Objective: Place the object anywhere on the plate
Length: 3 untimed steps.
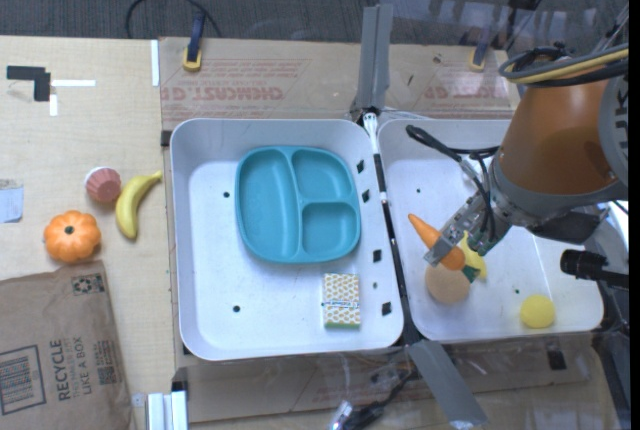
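We see the teal divided plate [298,201] lying flat in the left bin [195,248], its three compartments bare, so the goal is waiting well apart from the action. The work is in the right bin [560,313], where the gripper [462,245] has its tip low over a small cluster of toy food. A toy carrot [428,233] lies tilted there, its orange tip pointing up and left and its thick end running under the fingers, so we judge it to be the thing being picked. Whether the claw is clenched on it or merely poised around it we cannot tell, since the fingers hide the contact. A tan round object [447,286] sits just below, touching or nearly so, which may crowd the grasp. A yellow ball [537,311] rests apart near the bin's lower corner. A sponge [341,301] sits below the plate, clear of it.

On the bench to the left lie a banana [134,204], a small pumpkin [72,237] and a pinkish cupcake-like toy [103,185], out of play.
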Motion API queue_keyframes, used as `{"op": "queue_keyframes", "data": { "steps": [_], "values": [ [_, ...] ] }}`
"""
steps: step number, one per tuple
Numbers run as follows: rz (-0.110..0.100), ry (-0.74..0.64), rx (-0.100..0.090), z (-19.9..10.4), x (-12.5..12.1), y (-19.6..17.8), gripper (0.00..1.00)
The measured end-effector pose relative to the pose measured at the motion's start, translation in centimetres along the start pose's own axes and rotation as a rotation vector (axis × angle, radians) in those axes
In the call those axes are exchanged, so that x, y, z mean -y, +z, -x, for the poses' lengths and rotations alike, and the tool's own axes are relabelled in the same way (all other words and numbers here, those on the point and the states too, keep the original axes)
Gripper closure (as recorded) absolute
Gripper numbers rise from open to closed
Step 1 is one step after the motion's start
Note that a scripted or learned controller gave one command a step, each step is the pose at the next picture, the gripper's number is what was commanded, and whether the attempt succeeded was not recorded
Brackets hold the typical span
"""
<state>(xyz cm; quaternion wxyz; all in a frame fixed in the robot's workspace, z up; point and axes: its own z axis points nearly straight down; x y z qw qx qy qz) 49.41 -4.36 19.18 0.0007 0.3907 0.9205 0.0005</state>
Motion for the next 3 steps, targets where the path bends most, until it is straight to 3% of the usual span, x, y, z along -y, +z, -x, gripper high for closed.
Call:
{"op": "queue_keyframes", "data": {
  "steps": [1,2,3],
  "values": [
    [-0.001,-0.151,0.001,2.7,-7.5,-4.0,1.0],
    [-0.001,-0.177,0.0,0.7,-16.0,0.1,1.0],
    [-0.001,-0.177,0.001,0.8,-16.0,0.1,0.0]
  ]
}}
